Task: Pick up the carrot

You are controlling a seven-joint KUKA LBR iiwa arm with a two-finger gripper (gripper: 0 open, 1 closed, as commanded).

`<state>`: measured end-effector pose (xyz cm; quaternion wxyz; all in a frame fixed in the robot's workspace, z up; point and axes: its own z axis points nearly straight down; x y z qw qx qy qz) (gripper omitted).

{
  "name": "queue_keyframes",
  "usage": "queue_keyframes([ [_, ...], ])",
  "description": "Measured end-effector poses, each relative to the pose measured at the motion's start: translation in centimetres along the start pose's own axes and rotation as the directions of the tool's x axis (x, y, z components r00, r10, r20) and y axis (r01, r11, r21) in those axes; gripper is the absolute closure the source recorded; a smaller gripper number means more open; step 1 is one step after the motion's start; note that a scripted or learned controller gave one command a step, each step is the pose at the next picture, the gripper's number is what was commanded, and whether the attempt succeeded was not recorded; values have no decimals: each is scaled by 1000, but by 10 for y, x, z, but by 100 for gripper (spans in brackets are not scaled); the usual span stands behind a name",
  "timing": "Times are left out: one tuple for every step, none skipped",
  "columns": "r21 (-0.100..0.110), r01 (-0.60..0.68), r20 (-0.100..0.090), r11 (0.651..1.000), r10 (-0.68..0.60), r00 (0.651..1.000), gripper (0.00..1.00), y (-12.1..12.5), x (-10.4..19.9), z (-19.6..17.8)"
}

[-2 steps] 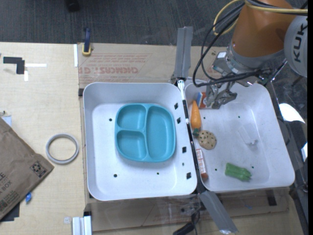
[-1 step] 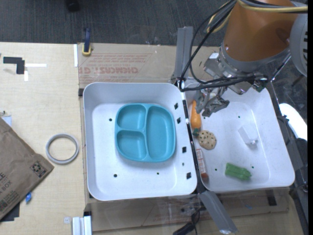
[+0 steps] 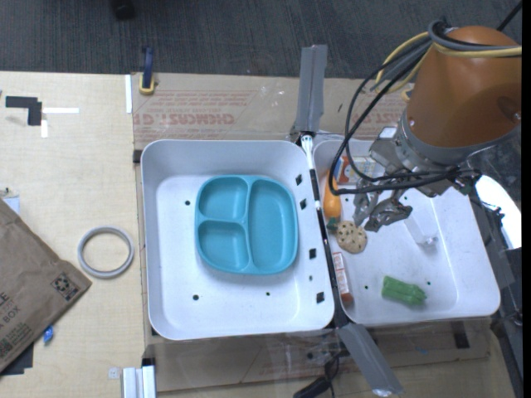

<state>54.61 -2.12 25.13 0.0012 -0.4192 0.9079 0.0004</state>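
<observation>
There is one carrot (image 3: 331, 203), small and orange, lying in the right bin (image 3: 465, 305) hard against that bin's left wall, at about nine o'clock inside it. Part of the carrot is hidden by a dark cable, so its full shape is hard to tell. Just below it, at six o'clock from the carrot, sits one round cookie (image 3: 352, 237) with dark spots, near the carrot but not touching it. At about three o'clock from the carrot hangs the one pincer (image 3: 377, 215), close above the bin floor; its two grey fingers look spread a little, and nothing sits between them. It is beside the carrot, not on it. Further out, at about five o'clock from the carrot, lies one green thing (image 3: 404, 291) on the bin floor, well apart from the rest. One thin red and white stick-shaped thing (image 3: 341, 274) lies along the wall between the two bins. There are two white bins side by side. The left bin (image 3: 166, 305) holds one blue plate (image 3: 247, 224) with three parts. On the table (image 3: 66, 172), at nine o'clock from the left bin, lies one grey ring (image 3: 105, 251), and one brown box (image 3: 29, 293) lies near it.
</observation>
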Motion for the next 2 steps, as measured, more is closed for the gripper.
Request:
queue_keyframes([
  [2,-60,2,998,60,998,100,-9,13,-164],
  [0,-59,0,998,59,998,100,27,29,4],
])
